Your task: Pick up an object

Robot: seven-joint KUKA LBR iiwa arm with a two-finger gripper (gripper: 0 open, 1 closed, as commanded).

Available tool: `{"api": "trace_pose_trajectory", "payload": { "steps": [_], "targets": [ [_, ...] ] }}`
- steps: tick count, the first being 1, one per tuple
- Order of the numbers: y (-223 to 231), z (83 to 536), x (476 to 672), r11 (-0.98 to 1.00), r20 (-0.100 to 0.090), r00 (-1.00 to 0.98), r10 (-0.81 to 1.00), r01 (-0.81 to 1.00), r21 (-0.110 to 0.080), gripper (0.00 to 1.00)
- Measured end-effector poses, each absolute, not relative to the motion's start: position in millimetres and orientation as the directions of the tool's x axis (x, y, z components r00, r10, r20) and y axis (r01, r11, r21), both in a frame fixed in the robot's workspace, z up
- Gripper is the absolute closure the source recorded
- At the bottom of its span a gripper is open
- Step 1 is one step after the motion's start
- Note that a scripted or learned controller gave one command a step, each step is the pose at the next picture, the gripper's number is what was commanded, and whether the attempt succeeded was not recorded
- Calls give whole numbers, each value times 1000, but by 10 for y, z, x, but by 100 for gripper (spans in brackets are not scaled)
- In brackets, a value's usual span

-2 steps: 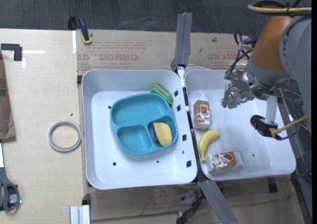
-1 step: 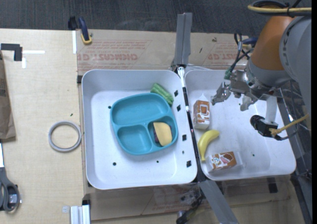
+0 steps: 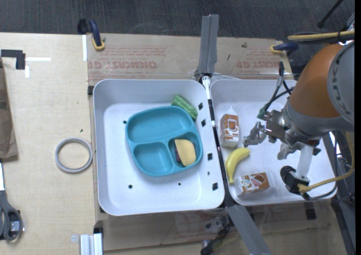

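Pale wooden desk [image 3: 45, 113] under dark carpeted floor at top edge; brown cardboard sheet [image 3: 146, 56] behind the bins. Grey arm [image 3: 327, 90] with orange band entering from right, bulk cut off by frame edge, covering part of right bin [image 3: 248, 87]. Gripper [image 3: 255, 134] low over right bin, pointing left, tangled visually with cables and brackets; fingers too cluttered to read, cannot tell whether spread or closed, nothing seen between them. Left bin [image 3: 107, 152] holding blue sectioned tray [image 3: 152, 132], tilted; yellowish item [image 3: 185, 151] in tray's lower-right compartment, something darker partly hidden beneath it. Green object [image 3: 185, 105] wedged between tray and bin's back corner, mostly hidden. In right bin: small brown-and-white carton [image 3: 229, 128] just left of gripper, banana [image 3: 236, 161] below it, second carton [image 3: 253, 182] near front wall. Grey ring [image 3: 74, 154] on desk left of bins; scissors [image 3: 10, 221] cut off at lower-left edge.
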State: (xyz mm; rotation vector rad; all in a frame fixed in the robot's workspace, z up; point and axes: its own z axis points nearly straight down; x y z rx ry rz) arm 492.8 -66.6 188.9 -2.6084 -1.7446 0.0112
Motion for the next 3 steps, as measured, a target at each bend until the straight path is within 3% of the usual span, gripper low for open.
{"api": "trace_pose_trajectory", "payload": {
  "steps": [1, 2, 3],
  "targets": [
    [-958, 889, 4801, -77, 1, 77, 997, 997, -6, 0],
    [-1151, 1204, 4858, 328, 1, -328, 945, 945, -3, 0],
    [-687, 1896, 5671, 494, 0, -494, 869, 869, -2, 0]
  ]
}}
